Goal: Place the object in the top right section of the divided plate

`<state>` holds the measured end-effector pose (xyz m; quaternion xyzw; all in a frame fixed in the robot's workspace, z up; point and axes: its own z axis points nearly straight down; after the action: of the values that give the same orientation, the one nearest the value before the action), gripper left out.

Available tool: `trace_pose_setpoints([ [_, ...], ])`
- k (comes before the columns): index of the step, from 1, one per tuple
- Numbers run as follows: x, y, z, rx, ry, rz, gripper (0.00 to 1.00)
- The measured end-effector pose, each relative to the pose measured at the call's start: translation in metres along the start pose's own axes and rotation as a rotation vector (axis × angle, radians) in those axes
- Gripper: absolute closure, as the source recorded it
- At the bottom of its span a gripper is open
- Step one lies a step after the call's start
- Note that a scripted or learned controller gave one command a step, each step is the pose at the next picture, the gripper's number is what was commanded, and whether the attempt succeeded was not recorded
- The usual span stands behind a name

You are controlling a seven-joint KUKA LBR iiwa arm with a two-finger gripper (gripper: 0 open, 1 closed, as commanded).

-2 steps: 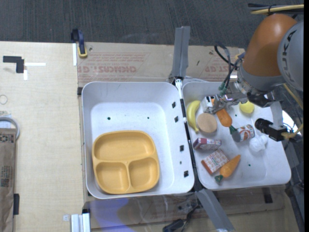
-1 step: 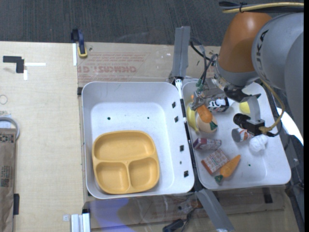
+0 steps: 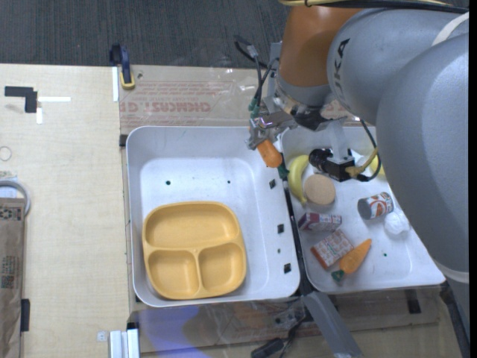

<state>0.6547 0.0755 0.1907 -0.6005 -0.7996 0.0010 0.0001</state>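
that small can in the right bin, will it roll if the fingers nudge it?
Probably. The can lies on its side on the smooth floor of the right bin, so a push across its axis would likely roll it. It looks rigid, so it shouldn't deform. The white ball close beside it might block rolling that way.

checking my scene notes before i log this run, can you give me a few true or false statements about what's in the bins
1. The divided plate lies in the left bin. True.
2. The gripper hangs over the plate's middle. False: it is near the rim between the bins, with a small orange object at its tip.
3. A carrot lies in the right bin. True.
4. The plate already holds a can. False: its sections are bare; the can lies in the right bin.
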Motion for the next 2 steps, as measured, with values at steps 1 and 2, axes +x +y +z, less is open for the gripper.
trace_pose_setpoints([
  [1, -0.0005, 0.0001, -0.0086, 0.001, -0.003, -0.002, 1.0],
  [2, -0.0004, 0.0001, -0.0085, 0.002, -0.003, -0.002, 0.0],
])
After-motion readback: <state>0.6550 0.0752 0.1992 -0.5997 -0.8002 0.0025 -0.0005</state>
